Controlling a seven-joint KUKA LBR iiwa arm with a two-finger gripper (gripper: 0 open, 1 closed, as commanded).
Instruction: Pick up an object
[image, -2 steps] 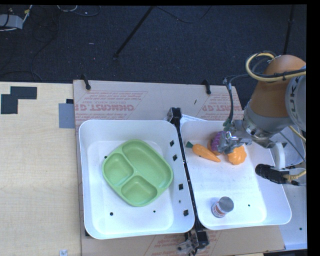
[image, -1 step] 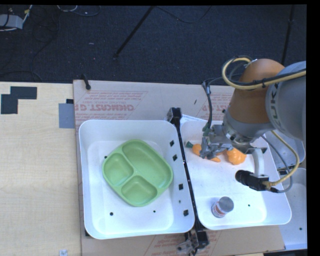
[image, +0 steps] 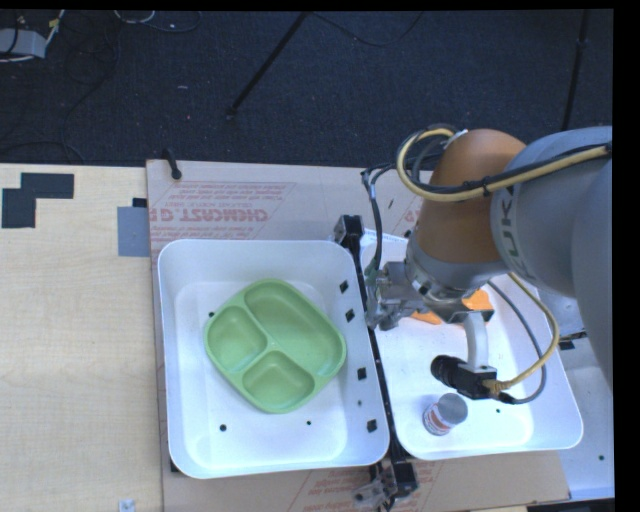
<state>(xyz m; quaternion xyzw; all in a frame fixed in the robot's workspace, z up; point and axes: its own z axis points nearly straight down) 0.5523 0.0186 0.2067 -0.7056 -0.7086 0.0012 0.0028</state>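
On the left sits the left bin (image: 250, 445). There is one green plate (image: 275, 345) in the middle of it, lying flat. The plate has three parts to hold food, one big and two small. I can see all of it.

Next comes the right bin (image: 540, 420). The big grey arm (image: 545, 220) comes in from 3 o'clock and hides much of this bin, mostly the 12 o'clock half. The arm is cut off at the picture's edge.

The claw (image: 385, 312) hangs low at the 9 o'clock side of the right bin, close to the wall between the two bins. It is dark and hard to make out. I cannot tell if it is wide or narrow, or if it holds anything.

At 3 o'clock from the claw, one orange thing (image: 481, 299) peeks out from under the arm. I can see only bits of it, so I cannot say what it is.

At 7 o'clock in the right bin stands one small can (image: 444, 414) with a grey top. It stands apart from the claw.

That makes two bins, one plate, one orange thing, one can and one claw.
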